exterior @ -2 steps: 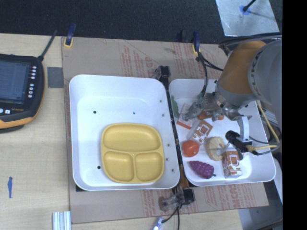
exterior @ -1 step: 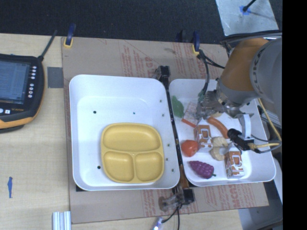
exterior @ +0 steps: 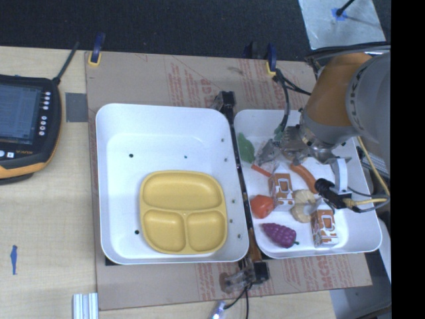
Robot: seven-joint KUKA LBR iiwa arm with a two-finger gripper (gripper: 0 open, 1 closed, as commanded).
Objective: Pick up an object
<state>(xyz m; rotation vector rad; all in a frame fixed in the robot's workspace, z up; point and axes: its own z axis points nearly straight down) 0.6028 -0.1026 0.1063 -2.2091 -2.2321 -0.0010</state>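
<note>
In the right bin point(exterior: 358, 234): every loose thing lies here, crowded into the left and middle of its floor.
Claw point(exterior: 272, 150): low over the upper part of the right bin, under the grey and orange arm point(exterior: 339, 102). Whether it is clenched or released cannot be told, and nothing can be seen in its grip.
Nearest things: a green piece point(exterior: 246, 148) just left of the claw, by the bin's left wall. A thin orange stick point(exterior: 260, 171) lies just below the claw.
Middle cluster: a small printed carton point(exterior: 281, 189) sits beside a reddish sausage point(exterior: 304, 175). A pale lumpy piece point(exterior: 302, 205) lies below them, close to both.
Lower row: a red tomato point(exterior: 261, 206) lies near the left wall. Purple grapes point(exterior: 279, 233) lie below it, and a second carton point(exterior: 324, 226) lies to their right.
In the way: the arm's wrist overhangs the bin's upper right part and covers the floor there.
Left bin point(exterior: 166, 138): holds a yellow divided tray point(exterior: 184, 211) in its lower half.
Surface point(exterior: 40, 231): a cardboard sheet point(exterior: 166, 78) lies under both bins. A handheld screen unit point(exterior: 23, 125) lies at the far left.
</note>
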